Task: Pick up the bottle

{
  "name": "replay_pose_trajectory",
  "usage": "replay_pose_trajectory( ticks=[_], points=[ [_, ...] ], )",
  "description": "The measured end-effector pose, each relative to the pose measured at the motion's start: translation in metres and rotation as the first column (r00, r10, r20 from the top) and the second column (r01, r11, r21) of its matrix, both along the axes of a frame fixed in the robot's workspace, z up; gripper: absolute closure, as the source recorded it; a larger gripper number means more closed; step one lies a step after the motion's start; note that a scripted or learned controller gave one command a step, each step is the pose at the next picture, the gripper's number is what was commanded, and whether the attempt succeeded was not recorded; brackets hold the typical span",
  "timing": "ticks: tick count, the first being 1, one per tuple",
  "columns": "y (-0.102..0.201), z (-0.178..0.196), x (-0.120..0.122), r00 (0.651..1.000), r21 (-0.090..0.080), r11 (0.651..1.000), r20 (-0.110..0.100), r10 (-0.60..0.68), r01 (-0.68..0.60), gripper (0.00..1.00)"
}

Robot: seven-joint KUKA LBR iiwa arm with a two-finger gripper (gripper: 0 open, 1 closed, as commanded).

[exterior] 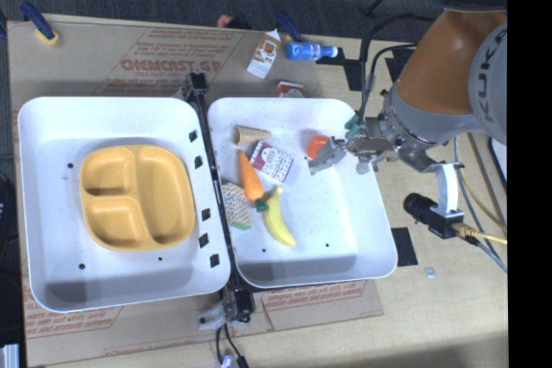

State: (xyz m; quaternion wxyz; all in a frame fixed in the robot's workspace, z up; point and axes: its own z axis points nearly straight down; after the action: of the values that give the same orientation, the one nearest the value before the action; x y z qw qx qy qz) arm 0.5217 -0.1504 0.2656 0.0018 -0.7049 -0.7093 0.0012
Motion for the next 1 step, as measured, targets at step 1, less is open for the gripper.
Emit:
replay_pose_trajectory(
  ticks=[1],
  points=[
    [0.0002, 0.0101, 0.0003, 1.000, 0.000, 1.000, -0.002, 0.005, -0.005, 1.00]
  ],
)
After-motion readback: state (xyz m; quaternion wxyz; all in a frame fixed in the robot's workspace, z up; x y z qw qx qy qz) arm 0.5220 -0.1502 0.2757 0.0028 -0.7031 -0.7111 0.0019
